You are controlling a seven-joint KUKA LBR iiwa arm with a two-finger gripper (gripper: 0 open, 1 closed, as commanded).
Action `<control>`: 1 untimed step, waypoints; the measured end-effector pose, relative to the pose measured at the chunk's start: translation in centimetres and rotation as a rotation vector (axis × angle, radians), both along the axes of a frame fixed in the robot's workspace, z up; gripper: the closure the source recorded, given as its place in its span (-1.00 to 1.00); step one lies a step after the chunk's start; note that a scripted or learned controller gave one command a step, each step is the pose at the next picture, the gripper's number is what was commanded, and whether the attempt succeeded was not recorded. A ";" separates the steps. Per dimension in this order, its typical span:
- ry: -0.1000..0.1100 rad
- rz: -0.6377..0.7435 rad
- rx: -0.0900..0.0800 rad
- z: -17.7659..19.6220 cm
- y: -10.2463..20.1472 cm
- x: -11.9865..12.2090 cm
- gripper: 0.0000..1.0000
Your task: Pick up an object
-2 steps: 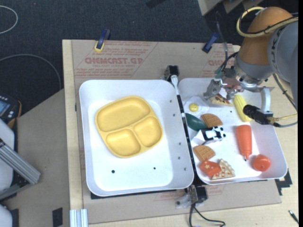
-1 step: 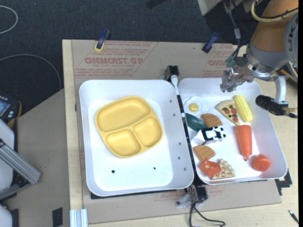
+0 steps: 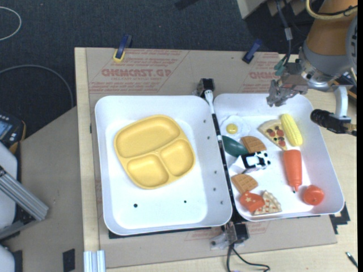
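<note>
Camera view: the hand (image 3: 279,97) hangs over the far rim of the right shallow white plastic bin (image 3: 332,169); I cannot tell whether it is spread or closed, and nothing is visible in its grip. Taking the yellow plastic corn cob (image 3: 291,129) as landmark: it lies in that bin, just below the hand. A pizza slice toy (image 3: 273,132) touches its left side, an orange plastic carrot (image 3: 292,168) lies just nearer the camera, and a red tomato toy (image 3: 312,195) sits beyond the carrot. Well left of the cob, the left white bin (image 3: 108,174) holds a yellow three-compartment plastic tray (image 3: 153,151).
</note>
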State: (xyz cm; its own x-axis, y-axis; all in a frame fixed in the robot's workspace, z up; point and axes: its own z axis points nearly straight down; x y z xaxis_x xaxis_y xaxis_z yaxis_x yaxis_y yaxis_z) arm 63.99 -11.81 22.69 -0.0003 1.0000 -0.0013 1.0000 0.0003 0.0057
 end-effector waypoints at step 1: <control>0.010 0.004 0.004 -0.9 4.9 -2.9 1.00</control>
